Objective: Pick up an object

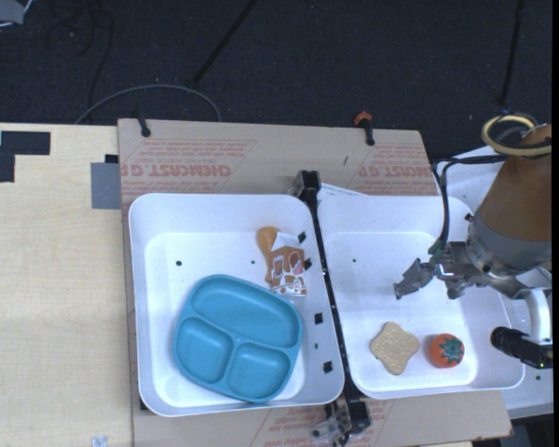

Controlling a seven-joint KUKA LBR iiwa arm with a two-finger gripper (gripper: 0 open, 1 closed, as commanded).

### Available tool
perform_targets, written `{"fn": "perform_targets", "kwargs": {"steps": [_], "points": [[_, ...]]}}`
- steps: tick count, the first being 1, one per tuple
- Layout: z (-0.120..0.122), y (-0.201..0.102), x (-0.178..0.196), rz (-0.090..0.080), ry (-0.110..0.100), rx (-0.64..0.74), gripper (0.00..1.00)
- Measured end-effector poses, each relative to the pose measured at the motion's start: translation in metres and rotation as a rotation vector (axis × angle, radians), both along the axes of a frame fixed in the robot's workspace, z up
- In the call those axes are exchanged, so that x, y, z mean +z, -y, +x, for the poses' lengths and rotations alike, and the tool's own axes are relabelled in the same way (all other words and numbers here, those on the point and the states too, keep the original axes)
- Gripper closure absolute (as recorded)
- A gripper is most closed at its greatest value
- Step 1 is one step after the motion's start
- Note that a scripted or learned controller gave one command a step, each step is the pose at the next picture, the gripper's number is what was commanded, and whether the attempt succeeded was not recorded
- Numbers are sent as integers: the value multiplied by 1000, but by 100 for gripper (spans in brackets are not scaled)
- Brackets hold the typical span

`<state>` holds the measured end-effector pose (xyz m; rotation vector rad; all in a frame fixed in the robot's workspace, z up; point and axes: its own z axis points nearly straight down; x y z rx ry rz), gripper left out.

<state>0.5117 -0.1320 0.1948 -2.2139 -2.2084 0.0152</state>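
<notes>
My gripper hangs over the right bin, above its middle right part, and the grey arm comes in from the right. Its two dark fingers stand apart, open, with nothing between them. Just in front of it, on the bin floor, lie a flat tan biscuit-shaped piece and a small red fruit with a green top. Both lie apart from the gripper. In the left bin rest a blue divided plate and a small brown and white toy.
A black divider runs between the two bins. Brown cardboard lies under them, on a light wooden bench. A black cable loops from the arm over the right bin's far right corner.
</notes>
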Motion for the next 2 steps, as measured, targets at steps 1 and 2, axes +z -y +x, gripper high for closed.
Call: {"fn": "perform_targets", "kwargs": {"steps": [1,2], "points": [[3,0,7,-2,13,2,0],[-4,-7,-40,-1,8,3,0]]}}
